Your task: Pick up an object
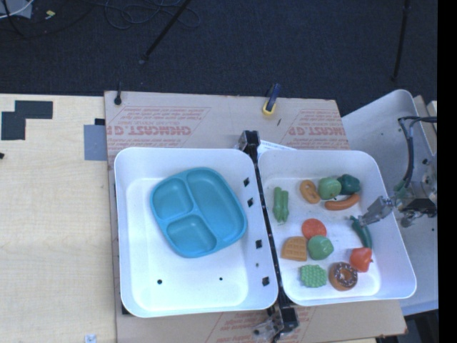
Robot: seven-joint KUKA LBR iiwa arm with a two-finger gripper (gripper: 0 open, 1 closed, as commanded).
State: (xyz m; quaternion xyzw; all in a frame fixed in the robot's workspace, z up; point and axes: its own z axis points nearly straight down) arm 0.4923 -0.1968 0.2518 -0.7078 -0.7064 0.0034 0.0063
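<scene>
The right white bin (389, 184) holds several toy foods: a green pickle (280, 204), an orange pastry (309, 191), a light green apple (329, 187), a dark green piece (349, 184), a sausage (341, 203), a red tomato (313, 228), a green ball (320, 246), an orange waffle (294, 249), a knobbly green piece (313, 275), a brown donut (343, 276), a red piece (361, 259) and a slim dark green pepper (361, 232). My gripper (373, 213) reaches in over the bin's right rim, just above and right of the dark green pepper. Nothing is visibly held.
The left white bin (136, 263) holds a blue divided plate (198, 211). A black divider with clips (258, 220) runs between the bins. The arm's wrist and cables (418, 202) hang over the right rim. Cardboard (178, 123) lies under both bins.
</scene>
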